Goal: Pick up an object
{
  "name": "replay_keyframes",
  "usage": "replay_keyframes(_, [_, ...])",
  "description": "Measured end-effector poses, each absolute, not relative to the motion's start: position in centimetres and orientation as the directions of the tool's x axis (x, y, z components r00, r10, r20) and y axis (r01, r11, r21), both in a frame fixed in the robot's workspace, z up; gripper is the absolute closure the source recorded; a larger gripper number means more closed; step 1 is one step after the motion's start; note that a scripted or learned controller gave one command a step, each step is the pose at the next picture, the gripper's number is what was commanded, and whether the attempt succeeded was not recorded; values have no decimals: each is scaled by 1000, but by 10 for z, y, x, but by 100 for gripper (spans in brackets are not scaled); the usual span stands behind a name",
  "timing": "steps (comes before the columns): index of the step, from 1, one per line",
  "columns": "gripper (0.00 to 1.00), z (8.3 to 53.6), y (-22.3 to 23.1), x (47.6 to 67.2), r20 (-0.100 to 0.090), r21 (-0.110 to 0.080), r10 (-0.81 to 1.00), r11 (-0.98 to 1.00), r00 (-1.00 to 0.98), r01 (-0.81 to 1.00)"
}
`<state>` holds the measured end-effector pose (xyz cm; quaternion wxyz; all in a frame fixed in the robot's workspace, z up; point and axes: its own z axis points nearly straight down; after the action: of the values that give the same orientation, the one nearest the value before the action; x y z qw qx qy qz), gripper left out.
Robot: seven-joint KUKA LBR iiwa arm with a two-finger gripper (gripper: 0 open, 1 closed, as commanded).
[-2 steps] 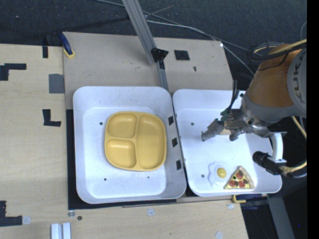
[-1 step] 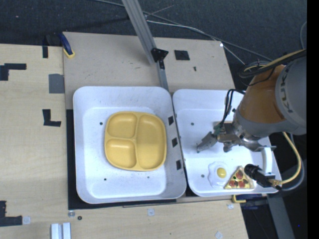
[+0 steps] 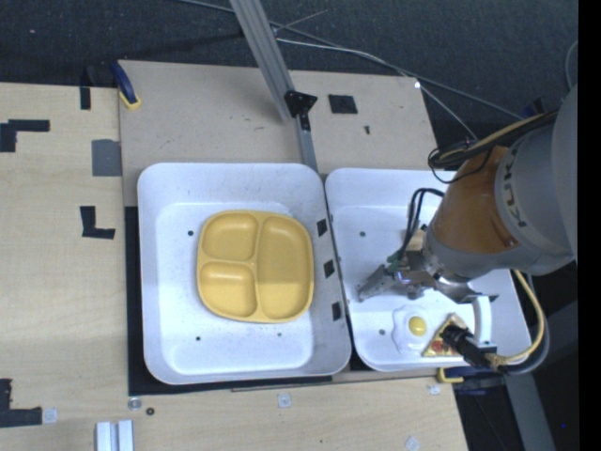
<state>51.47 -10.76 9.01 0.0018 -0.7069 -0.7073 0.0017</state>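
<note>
On the pale wooden bench (image 3: pixel 207 111), two shallow white plastic bins sit side by side, their inner walls touching. The left bin (image 3: pixel 150 252) holds a round-cornered yellow plastic plate (image 3: pixel 255 266) divided into three compartments. The plate lies flat near the middle of the bin floor, well clear of every wall.

The grey arm (image 3: pixel 526 186) comes in from the right, and its orange band (image 3: pixel 470 224) hangs over the right bin (image 3: pixel 376 191). The gripper (image 3: pixel 374 287) points leftward and low over that bin's floor, toward the wall shared with the left bin. Whether it is open or closed cannot be told from this angle, and nothing can be made out clamped in it.

A small white toy fried egg with a yellow yolk (image 3: pixel 414 327) lies flat on the right bin's floor near the front wall. It is just beside the wrist, on the near side, and it lies apart from the gripper's tip. To its right, close to the front right corner, a small red and yellow item (image 3: pixel 436 347) rests on the floor, too small to identify.

Behind the bins, a slanted grey metal post (image 3: pixel 258 26) rises from the bench at the point where the two bins meet. Black tape patches (image 3: pixel 343 104) mark the board, and a blue and yellow clip (image 3: pixel 127 87) sits at its far left corner.
</note>
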Motion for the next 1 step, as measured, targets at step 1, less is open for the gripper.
replay_keyframes(1, [100,102,-107,515,2,-5,1000,2,-2,1000])
